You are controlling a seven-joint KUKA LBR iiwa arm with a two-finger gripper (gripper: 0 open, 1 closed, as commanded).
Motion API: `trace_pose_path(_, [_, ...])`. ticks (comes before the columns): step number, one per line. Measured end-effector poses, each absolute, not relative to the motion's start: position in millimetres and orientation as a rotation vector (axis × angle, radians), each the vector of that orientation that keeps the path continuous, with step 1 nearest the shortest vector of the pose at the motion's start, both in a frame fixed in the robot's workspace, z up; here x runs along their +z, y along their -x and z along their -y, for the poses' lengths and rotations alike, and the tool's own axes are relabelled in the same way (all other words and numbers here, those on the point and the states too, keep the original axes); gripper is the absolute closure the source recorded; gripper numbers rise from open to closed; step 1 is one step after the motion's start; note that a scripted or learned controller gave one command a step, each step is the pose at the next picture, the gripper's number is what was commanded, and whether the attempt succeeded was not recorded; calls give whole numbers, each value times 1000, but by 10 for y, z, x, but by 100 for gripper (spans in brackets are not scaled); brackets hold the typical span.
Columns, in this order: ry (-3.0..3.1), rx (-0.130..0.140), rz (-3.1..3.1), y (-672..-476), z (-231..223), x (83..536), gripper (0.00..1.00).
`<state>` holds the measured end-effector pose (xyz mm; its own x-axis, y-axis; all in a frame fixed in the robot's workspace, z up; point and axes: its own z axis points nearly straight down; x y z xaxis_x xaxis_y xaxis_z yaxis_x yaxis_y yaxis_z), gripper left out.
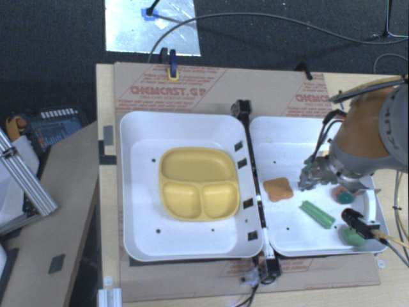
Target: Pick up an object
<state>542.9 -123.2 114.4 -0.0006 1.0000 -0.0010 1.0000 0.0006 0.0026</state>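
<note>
1. Landmark = centre divider (250, 171), the black-clipped seam where the two white bins meet on the counter (108, 248).
2. Left bin (137, 190), left of the divider: holds one yellow sectioned plate (198, 183). 3 compartments, 1 long at the far side, 2 smaller at the near side. Nothing in any compartment. Plate sits approx. mid-bin, its right edge near the divider but not touching.
3. Right bin (281, 146), right of the divider: holds several small items, all in the near half.
4. Tan flat piece (278, 188), toast-like: just right of the divider, closest item to it, lying flat.
5. Green stick-shaped piece (317, 213): further right of the divider and nearer the front rim than the tan piece, lying at a slant. The two are close but apart.
6. Teal/orange small obj. (345, 195): well right of the divider, partly hidden under the arm, type unclear.
7. Green rounded obj. (352, 236): far from the divider, at the bin's front-right corner, beside a black part.
8. Gripper (309, 176): low over the right bin, between the tan piece and the teal obj., just right of the tan piece. Fingers: can't tell if spread or closed, too dark & small. Nothing visibly between them.
9. Arm's orange band (358, 130) sits above the bin's right side.
</note>
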Motion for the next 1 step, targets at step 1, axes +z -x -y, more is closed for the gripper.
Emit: trace_pose_path(1, [-2213,5,-2223,-5387,1150,1702,100])
